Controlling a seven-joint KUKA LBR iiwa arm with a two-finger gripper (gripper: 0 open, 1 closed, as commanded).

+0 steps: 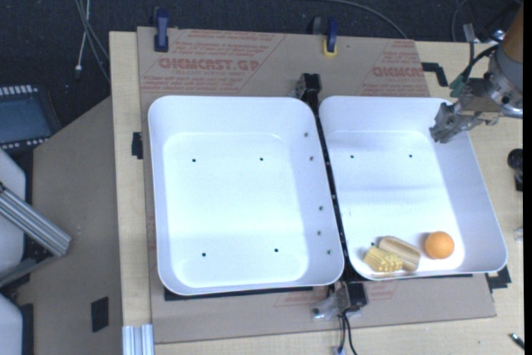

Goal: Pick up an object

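In the right bin [399, 179], near its front edge, lie three small objects: an orange ball [439, 244], a tan roll-shaped piece [401, 248] and a yellow corn-like piece [383, 260] touching the roll. My gripper [443, 127] hangs over the bin's far right corner, well away from the three objects. Nothing shows between its fingers.
The left bin [241, 195] sits beside the right one on a brown board [274, 62]. A black clip [309, 85] stands between the bins at the back. Blue clamps [160, 27] hold the board's far edge. Cables run across the dark floor behind.
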